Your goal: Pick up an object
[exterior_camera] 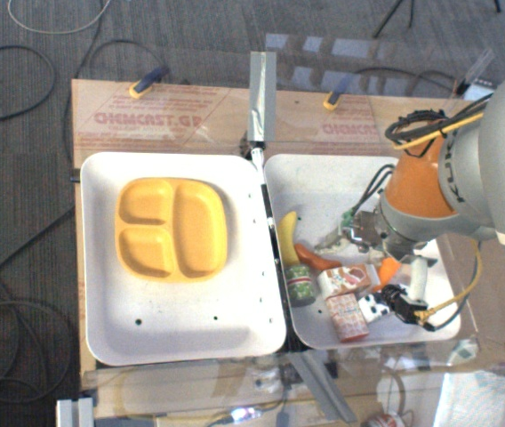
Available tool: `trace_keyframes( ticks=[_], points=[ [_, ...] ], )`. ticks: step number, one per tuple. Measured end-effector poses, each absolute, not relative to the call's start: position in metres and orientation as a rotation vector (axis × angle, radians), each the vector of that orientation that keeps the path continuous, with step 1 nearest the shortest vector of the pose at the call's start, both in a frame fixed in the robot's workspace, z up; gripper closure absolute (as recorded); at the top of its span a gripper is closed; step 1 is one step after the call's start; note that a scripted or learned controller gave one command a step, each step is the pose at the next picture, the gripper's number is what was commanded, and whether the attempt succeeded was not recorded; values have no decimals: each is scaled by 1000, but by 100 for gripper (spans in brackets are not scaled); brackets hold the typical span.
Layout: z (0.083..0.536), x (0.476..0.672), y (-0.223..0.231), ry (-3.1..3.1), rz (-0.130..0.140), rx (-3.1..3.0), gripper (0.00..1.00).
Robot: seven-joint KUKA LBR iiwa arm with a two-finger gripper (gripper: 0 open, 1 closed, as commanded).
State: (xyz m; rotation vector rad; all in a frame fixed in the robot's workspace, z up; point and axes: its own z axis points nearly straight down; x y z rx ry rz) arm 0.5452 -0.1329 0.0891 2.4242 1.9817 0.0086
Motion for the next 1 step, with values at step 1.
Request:
trace_keyframes(
  ticks=[1],
  points=[
    [89,487,-108,1900,10,2489,0]
  ],
)
